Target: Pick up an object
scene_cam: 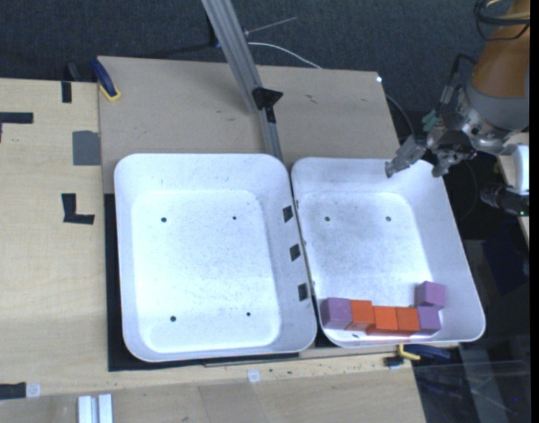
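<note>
— Camera view from above: where is the gripper [417, 159]?

— Over the far right corner of the right bin [454, 236], near its rim, hanging from the grey arm [498, 69] with the orange band. Whether it is released or clenched I cannot tell; it is small and dark against the bin edge, and nothing shows in its grasp.

— And the things to pick?

— All in the right bin's near edge: a purple block [337, 311] at the left, orange blocks [384, 317] touching it in a row, then two more purple blocks [430, 305] at the right, one stacked behind the other.

— The left bin [129, 236]?

— White, speckled, just beside the right one.
</note>
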